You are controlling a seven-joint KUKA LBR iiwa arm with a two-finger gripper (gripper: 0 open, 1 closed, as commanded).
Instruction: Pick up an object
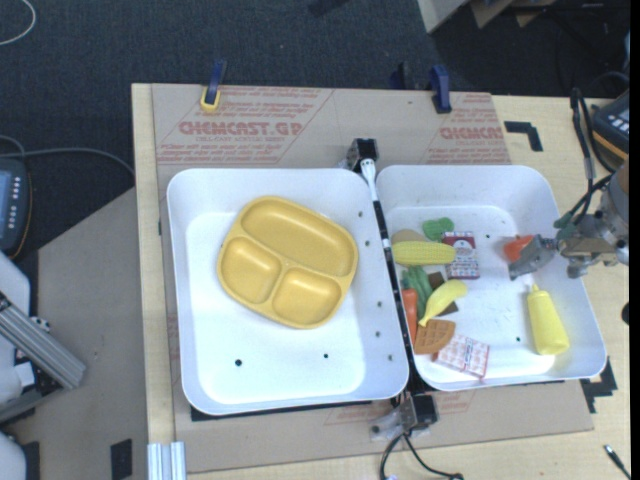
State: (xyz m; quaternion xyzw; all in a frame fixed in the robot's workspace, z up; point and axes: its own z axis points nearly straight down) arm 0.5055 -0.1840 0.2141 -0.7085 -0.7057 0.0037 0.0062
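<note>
Grey two-finger gripper (530, 253), grip state unclear, touches a small orange-red piece (518, 245) above the yellow plastic mustard bottle (546, 321).

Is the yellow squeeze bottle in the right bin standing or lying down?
Lying down. The yellow bottle rests on its side on the floor of the right bin, its pointed cap toward the hand.

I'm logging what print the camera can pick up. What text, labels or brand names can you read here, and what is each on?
"CHEMCAST GP", red print on the brown board behind the left bin.
"CHEMCAST", cut off, repeated on that board behind the right bin.
Small red-and-white box: print too small to read.
Red-and-white packet: print blurred, unreadable.
</note>
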